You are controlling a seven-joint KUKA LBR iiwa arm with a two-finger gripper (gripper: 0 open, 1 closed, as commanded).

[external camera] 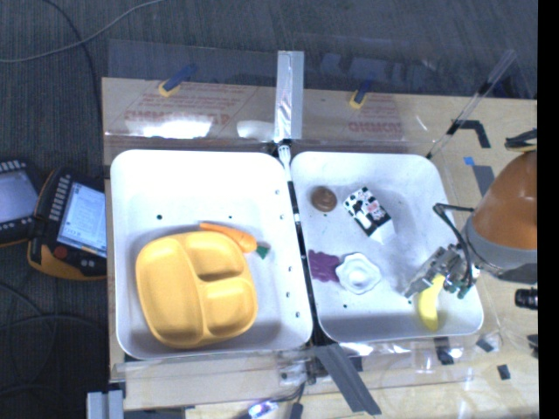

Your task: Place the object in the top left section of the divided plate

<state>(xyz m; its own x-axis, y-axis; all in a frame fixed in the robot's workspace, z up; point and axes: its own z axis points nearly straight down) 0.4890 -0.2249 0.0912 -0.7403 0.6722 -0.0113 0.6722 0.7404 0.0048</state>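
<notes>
the yellow divided plate (197, 288) lies in the left bin (140, 182), with a carrot (232, 235) resting against its rim at about 1 o'clock. in the right bin (410, 177), the gripper (434, 279) hangs at 4 o'clock just over a yellow banana (428, 309), touching or nearly so; how far its jaws are parted cannot be told. a brown ball (324, 199), a black-and-white box (367, 209), a purple piece (322, 265) and a white cup (357, 272) lie nearer the middle.

Pale wooden worktop (131, 103) (glare on its clear sheeting) standing on dark grey carpet (367, 16), with black cables (61, 20) and a handheld control pendant (70, 225) at left.
</notes>
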